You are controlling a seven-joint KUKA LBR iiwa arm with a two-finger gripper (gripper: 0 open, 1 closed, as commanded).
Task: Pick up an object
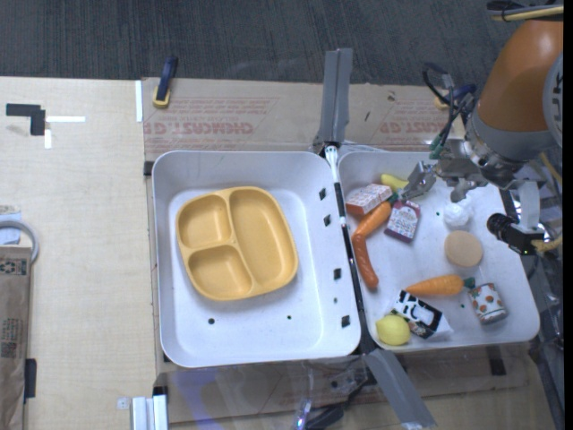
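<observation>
A pale wooden bench (72, 240) carries two white bins. In the right bin (524, 325), the gripper (419, 183) hovers at eleven o'clock, fingers apart, empty. The carrot (372, 219) just beneath looks light, stiff, slippery; grip mid-length.

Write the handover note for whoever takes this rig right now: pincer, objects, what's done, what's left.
Pincer: low over the right bin's upper part, beside a banana; nothing seen between its fingers, opening unclear.
Objects: two carrots, sausage, lemon, small can, round tan piece, all lying in the right bin. Yellow divided plate sits in the left bin.
Done: no pick yet.
Left: grasp one object and lift it.
</observation>
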